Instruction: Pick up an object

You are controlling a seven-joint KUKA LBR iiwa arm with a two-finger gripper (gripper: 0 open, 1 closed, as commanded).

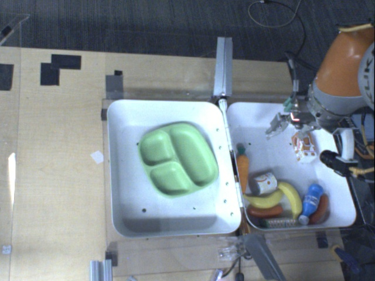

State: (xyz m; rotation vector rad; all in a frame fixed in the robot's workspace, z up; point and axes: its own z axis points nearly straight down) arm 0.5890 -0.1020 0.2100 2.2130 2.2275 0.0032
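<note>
**Arm hangs over the right bin, nothing picked yet**

Camera view: The grey arm with the orange band (345, 63) reaches in from the right. Its two-finger gripper (287, 120) hangs over the top part of the right white bin (258, 122). The metal tips look spread a little, but they are small and blurry, so I cannot tell if they are wide or narrow. I see nothing between them.

The things to pick lie in that bin. A small white and orange packet (304, 147) sits just beside the gripper. Lower down is a little round can with a white label (263, 184), touching a yellow banana (280, 198). A blue bottle with a white cap (311, 201) leans on a red-brown sausage shape (321, 208). Another dark red long thing (266, 211) lies under the banana. A thin orange carrot shape (242, 167) lies along the left wall.

What could go wrong, I think: the things at the bottom are packed tight, so the gripper could bump one and push the others away. The packet looks thin and may slip out.

Count: two bins, one packet, one can, one banana, one bottle, two red long things, one carrot. The left white bin (123, 157) holds one green plastic tray with three parts (179, 158).
</note>
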